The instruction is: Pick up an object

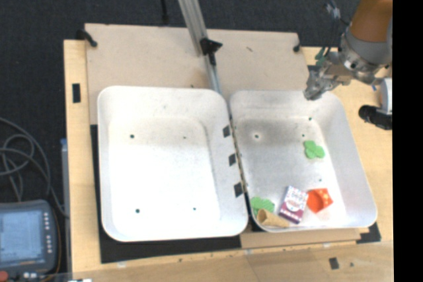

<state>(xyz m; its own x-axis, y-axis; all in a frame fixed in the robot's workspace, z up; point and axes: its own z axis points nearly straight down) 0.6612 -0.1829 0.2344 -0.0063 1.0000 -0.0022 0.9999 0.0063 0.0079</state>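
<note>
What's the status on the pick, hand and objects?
Hand over right bin's far rim, nothing seen in it. Objects untouched: green piece mid-bin; orange block, purple box, tan cone near front edge. Path clear.

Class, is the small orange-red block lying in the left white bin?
No: the small orange-red block lies in the right white bin, near its front edge beside a purple-and-white packet.

Both white bins [165,162] look like smooth, scuffed plastic on a matt, wood-toned bench [264,53].
</note>
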